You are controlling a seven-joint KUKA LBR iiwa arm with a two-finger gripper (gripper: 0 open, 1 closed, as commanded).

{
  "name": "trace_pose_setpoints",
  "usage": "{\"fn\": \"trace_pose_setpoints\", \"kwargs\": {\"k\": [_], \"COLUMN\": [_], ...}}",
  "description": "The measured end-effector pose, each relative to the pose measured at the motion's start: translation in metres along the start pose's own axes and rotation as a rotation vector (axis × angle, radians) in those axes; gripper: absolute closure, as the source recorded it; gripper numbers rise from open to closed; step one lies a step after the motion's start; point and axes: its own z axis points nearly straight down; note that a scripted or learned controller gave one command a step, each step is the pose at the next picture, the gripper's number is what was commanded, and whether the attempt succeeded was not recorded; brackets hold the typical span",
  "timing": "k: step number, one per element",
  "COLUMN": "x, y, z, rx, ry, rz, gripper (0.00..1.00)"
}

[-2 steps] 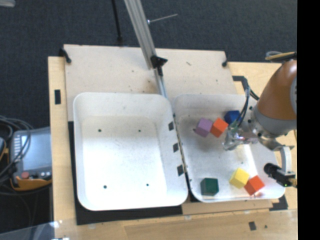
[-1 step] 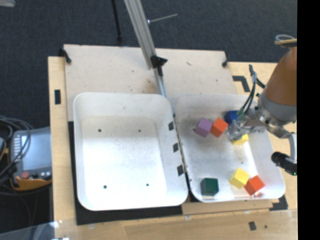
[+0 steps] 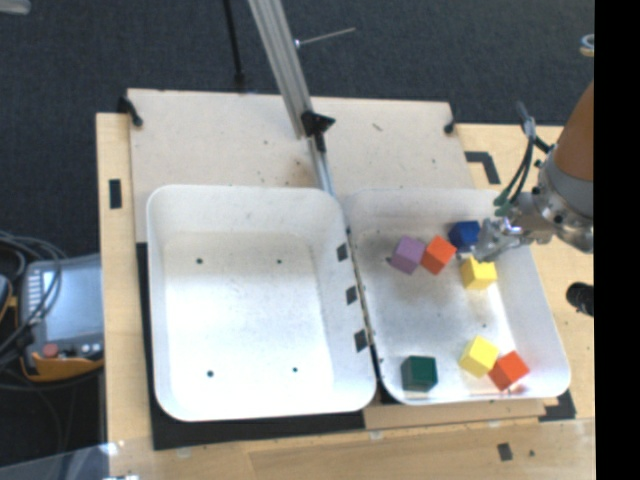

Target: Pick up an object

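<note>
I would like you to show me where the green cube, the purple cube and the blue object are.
green cube (image 3: 420,372), camera view, centre of its top face.
purple cube (image 3: 407,254), camera view, middle of its top face.
blue object (image 3: 464,234), camera view, its visible upper part beside the gripper.

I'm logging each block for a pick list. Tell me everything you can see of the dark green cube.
The dark green cube is a small, matte, solid-coloured block with a darker near face. It sits flat and upright on the floor of the right bin, close to the bin's near edge and its left corner. Nothing touches it; the nearest neighbour, a yellow block, lies apart to its right.
</note>
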Motion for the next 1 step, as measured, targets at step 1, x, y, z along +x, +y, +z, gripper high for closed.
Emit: {"fn": "trace_pose_setpoints", "kwargs": {"k": [1], "x": [0.0560], "y": [0.0155], "z": [-0.0014], "rx": [0.005], "ry": [0.002], "rz": [-0.003], "gripper": [1.00]}}
